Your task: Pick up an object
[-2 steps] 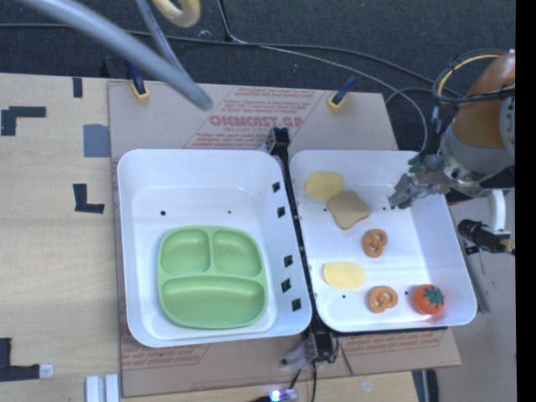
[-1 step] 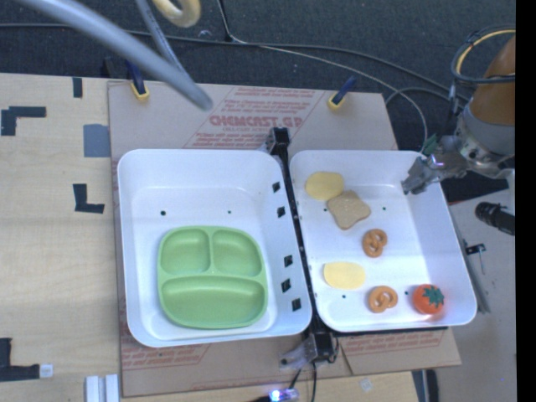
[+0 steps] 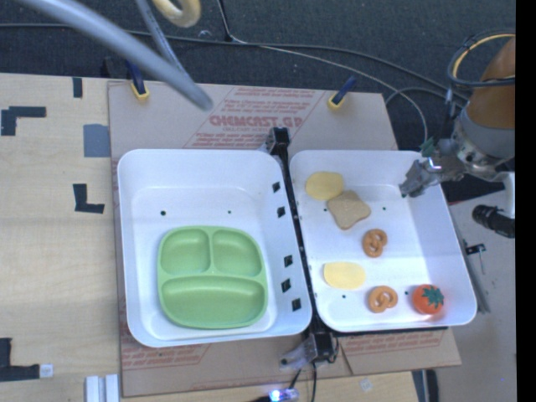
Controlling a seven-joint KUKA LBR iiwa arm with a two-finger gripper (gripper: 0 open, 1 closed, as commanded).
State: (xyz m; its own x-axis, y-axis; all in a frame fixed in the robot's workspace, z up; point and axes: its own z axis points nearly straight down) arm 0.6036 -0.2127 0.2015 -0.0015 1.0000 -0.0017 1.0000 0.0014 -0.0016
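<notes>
While nothing is yet held, the scene runs from big to small like this: the left bin (image 3: 134, 224) fills the lower left of the frame and carries a green divided plate (image 3: 212, 276), and the right bin (image 3: 440, 233) beside it holds all the loose pieces. The arm (image 3: 490, 107) sits at the upper right edge, its gripper (image 3: 416, 181) hanging over that bin's upper right rim; whether the fingers are apart or together I cannot tell, since they show as a small dark blur. Candidates to lift lie below and left of it: a tan bread slice (image 3: 347, 210) touching a yellow piece (image 3: 324, 184), a second yellow slice (image 3: 344, 275) lower down, a red tomato (image 3: 428, 299) in the lower right corner, and two pretzels (image 3: 374, 242), (image 3: 382, 298). The upper pretzel looks a fair choice, standing apart from its neighbours; coming straight down over it, away from the bin wall, should give the cleanest grip.
</notes>
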